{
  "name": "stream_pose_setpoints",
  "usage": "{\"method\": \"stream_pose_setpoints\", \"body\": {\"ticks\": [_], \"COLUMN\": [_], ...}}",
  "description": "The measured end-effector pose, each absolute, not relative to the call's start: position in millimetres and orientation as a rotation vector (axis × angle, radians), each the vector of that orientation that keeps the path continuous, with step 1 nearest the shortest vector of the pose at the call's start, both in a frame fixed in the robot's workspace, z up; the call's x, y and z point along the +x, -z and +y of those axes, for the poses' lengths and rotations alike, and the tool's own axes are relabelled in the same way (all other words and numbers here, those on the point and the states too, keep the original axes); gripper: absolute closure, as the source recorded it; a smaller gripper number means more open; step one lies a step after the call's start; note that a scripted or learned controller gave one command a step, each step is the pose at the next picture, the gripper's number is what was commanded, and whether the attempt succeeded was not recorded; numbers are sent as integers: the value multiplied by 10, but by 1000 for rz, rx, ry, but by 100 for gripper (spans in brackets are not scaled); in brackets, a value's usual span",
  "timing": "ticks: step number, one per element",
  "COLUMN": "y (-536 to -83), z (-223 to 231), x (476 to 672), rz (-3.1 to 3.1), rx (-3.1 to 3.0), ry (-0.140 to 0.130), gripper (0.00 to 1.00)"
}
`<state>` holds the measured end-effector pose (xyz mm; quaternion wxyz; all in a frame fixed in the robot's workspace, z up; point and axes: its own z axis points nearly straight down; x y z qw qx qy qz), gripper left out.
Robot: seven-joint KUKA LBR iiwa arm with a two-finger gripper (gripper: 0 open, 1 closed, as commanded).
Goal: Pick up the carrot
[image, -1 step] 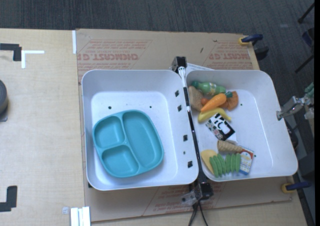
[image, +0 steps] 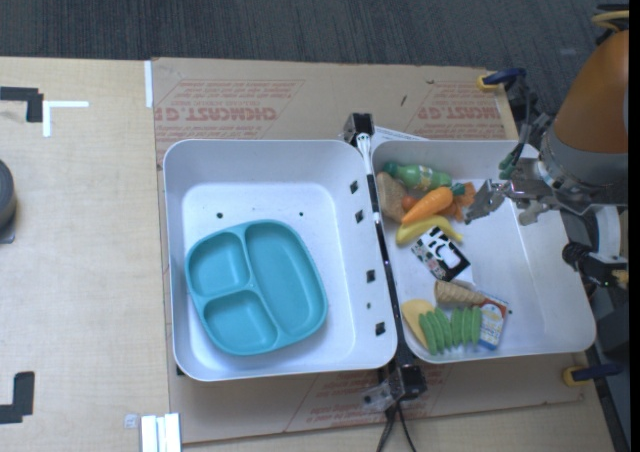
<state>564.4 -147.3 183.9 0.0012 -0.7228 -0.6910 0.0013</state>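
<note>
The carrot (image: 428, 204) lay near the top of the right bin (image: 545, 290), tilted, on top of a yellow banana (image: 425, 231) and just under a green veggie (image: 418, 176). The gripper (image: 487, 200) hung just to the right of the carrot, over the same bin. I could not tell if it had anything in it.

A black-and-white card (image: 440, 252) sat below the banana, but its marks were too small to read. Green pea pods (image: 450, 329) lay lower down.

The left bin (image: 260, 165) held a blue plate (image: 256, 286) with three parts. The cardboard (image: 240, 100) under the bins had red writing, upside down and too blurry to read.
</note>
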Motion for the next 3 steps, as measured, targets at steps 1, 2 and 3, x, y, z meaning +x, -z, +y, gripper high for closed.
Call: {"method": "stream_pose_setpoints", "body": {"ticks": [1, 2, 3], "y": [-1686, -999, -1097], "z": [-994, -977, -976], "x": [6162, 6201, 6211], "rz": [-2098, -1929, -1938], "rx": [-2339, -2489, -2484], "ry": [-3, 15, 16], "gripper": [0, 0, 100]}}
